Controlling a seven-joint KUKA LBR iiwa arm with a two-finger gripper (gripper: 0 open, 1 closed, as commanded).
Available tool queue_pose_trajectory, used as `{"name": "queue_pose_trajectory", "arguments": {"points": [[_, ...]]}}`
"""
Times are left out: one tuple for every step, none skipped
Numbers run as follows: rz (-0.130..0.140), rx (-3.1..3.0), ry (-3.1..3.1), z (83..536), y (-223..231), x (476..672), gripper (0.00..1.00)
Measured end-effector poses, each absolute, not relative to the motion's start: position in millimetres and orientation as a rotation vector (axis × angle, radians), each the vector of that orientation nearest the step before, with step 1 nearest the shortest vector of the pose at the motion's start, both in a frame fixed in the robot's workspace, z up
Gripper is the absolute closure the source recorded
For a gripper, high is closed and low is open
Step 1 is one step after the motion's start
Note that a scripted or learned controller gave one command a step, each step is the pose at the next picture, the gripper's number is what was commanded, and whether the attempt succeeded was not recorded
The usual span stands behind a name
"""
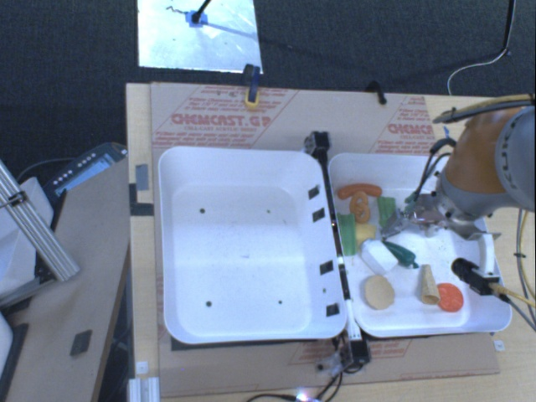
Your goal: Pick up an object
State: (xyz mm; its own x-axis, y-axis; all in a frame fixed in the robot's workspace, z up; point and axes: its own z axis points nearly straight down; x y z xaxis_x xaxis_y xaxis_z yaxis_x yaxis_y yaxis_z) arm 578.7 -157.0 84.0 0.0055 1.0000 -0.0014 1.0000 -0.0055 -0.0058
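table [209, 111]: tan, w/ a printed board under both bins; gripper sits over its right part.
arm [490, 162]: grey w/ orange band, reaching in from right, wrist low over the right bin.
left bin [243, 249]: white, shallow, well left of gripper.
right bin [394, 325]: white, holds all the toy items; gripper is inside its upper-middle area.
gripper [413, 218]: down among the items; how wide it's set — can't tell, metal parts blur together. Nothing visibly held.
step: approach/descent for a grasp, prob. not yet closed on anything. Nearest candidates are the green pieces.
green block [386, 208]: just left of gripper, upright-ish, looks rigid.
dark green item [400, 253]: just below gripper, long, lying at a slant, touching the white item.
white item [378, 258]: below-left, rounded.
tan disc [378, 292]: further below-left, flat, hard to pinch.
cone [428, 285]: below gripper, tan, tapered.
red-orange round [450, 297]: below-right, beside the cone.
sausage-like piece [359, 191]: up-left, reddish, w/ orange + yellow bits under it.
next move: needs centring over one item, closing, then a straight lift; crowding means risk of nudging neighbours.
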Motion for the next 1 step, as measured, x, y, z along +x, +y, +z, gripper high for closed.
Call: {"name": "queue_pose_trajectory", "arguments": {"points": [[-0.005, -2.218, -2.231, 85.2, -144.3, 621.2, 0.00]]}}
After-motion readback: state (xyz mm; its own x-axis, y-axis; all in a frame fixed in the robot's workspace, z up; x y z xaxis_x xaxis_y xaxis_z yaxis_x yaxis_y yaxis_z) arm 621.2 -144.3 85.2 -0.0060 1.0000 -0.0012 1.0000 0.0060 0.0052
